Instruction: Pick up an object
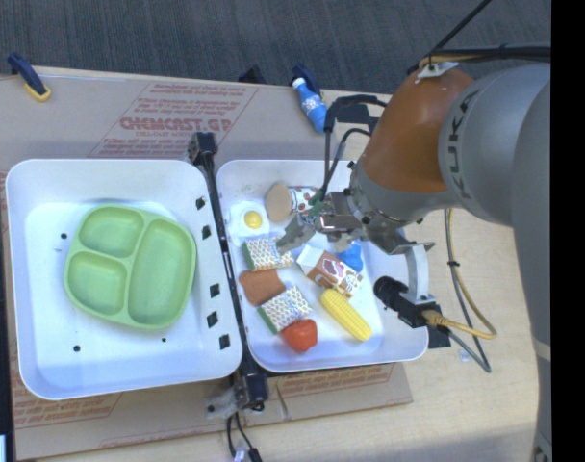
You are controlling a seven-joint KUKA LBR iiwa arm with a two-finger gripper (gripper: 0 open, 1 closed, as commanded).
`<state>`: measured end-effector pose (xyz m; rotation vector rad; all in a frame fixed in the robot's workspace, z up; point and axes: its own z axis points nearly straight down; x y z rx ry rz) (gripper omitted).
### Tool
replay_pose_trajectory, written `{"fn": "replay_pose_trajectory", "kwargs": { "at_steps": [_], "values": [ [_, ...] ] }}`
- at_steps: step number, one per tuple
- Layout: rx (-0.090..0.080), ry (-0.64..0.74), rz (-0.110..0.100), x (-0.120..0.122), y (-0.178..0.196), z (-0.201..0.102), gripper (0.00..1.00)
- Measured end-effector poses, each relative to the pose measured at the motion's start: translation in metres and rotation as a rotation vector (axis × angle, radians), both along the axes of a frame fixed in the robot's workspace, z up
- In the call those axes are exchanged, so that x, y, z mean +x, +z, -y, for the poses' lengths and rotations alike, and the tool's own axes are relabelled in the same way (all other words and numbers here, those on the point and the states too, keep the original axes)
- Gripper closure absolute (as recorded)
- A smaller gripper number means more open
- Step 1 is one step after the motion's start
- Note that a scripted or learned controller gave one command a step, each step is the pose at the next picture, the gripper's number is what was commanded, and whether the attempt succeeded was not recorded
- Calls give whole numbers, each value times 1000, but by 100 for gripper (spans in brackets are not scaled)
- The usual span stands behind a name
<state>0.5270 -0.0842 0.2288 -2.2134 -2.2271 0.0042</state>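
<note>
Reaching in from the right, my grey arm point(485, 133) with its orange band hangs over the right-hand bin point(398, 349), and my pincer point(307, 227) sits low above the middle of the toy food there. Whether it is apart or together I cannot tell; the metal parts blur into the clutter beneath, and I see nothing clearly gripped.

Things to pick all lie in this bin. A fried egg point(251, 220) rests near the upper left, with a tan oval piece point(277, 200) just beside it. Below the egg lies a patterned green-and-white wrapper point(264, 253), then a brown sausage-like piece point(262, 285), and a second patterned wrapper point(287, 307). A red tomato-like piece point(299, 334) sits near the front wall, touching that second wrapper. A yellow corn cob point(345, 316) lies slanted to its right. Just under my wrist are a small printed packet point(337, 275) and something blue point(351, 258).

A green divided plate point(131, 268) lies in the left-hand bin point(42, 186). Both bins stand on cardboard on the worktop point(485, 402).
</note>
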Motion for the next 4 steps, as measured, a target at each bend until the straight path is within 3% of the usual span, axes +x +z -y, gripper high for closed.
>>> {"fn": "replay_pose_trajectory", "kwargs": {
  "at_steps": [4],
  "values": [
    [0,0,0,0,0,0,0]
  ]
}}
